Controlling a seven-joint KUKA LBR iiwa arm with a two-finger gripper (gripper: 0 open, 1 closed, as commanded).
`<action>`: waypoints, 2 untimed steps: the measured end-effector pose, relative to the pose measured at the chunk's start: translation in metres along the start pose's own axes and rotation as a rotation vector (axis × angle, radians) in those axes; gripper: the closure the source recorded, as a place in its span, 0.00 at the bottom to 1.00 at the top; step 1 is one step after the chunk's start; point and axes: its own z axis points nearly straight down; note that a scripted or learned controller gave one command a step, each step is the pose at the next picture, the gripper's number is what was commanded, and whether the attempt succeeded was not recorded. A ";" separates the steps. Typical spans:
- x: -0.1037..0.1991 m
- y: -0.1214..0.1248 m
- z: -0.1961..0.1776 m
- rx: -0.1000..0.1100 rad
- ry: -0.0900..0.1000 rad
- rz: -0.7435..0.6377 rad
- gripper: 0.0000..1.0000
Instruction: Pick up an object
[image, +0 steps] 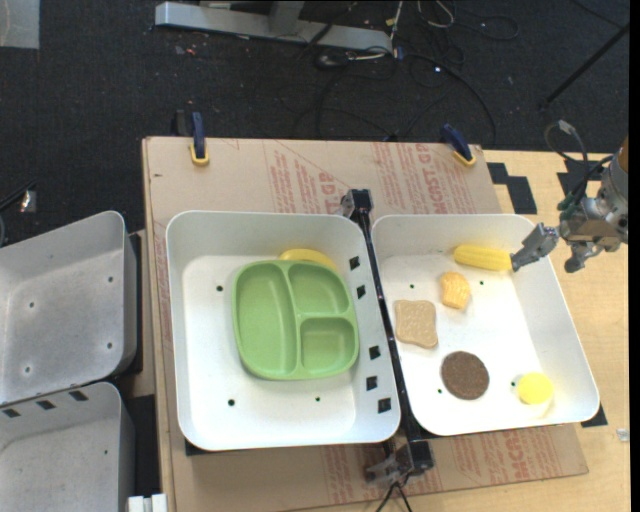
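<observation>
The right bin (560, 330) holds a yellow corn cob (481, 258) at its back, an orange nugget-like piece (455, 291), a tan slice of bread (416, 323), a brown round patty (465, 374) and a small yellow ball (535, 388) at the front right. My gripper (556, 253) hangs at the bin's back right edge, just right of the corn cob, open, its two fingers spread and nothing between them.
The left bin (200, 400) holds a green divided plate (296, 320) with a yellow object (306, 257) partly hidden behind it. Black clips join the bins along the middle. White lids (60, 300) lie off the bench at left.
</observation>
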 end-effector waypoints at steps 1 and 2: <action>0.001 0.002 -0.007 -0.012 -0.003 -0.004 0.00; 0.006 -0.005 0.052 -0.006 -0.001 -0.001 0.00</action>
